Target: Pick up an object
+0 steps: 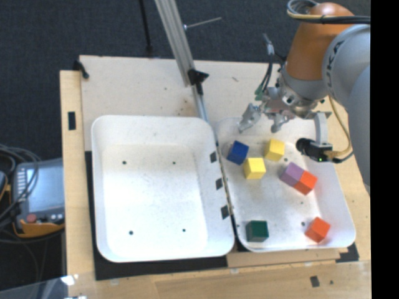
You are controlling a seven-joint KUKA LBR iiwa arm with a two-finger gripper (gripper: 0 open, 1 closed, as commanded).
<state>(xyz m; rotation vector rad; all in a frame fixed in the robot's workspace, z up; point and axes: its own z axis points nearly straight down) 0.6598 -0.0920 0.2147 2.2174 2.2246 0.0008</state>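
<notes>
The nearest candidates lay in the right bin (341, 226). A yellow cube (275, 149) sat at the far end of that bin, just below the gripper (264, 119), with a second yellow cube (254, 167) a little nearer and to its left. A blue cube (237, 152) stood just beside that second one, close to the bin's left wall. To the right of them I saw a purple block (291, 174) touching an orange-red block (306, 183), the pair reading almost as one piece. Near the front edge a dark green cube (256, 230) rested by the left wall, and an orange cube (318, 229) sat well apart from it toward the right corner.

The gripper hung over the far rim of the right bin, its two fingers spread apart with nothing between them; I could see bare bin floor in the gap. No cube touched it. Above it the arm's orange band (308, 42) and grey link (355, 61) came in from the right, with dark cables trailing down beside the wrist.

The left bin (100, 167) lay just beside the right one, their walls touching along the middle. An aluminium post (174, 33) slanted up from the far side of the bench (72, 185). At the far left, off the bench, a small screen unit (38, 185) sat among cables.
</notes>
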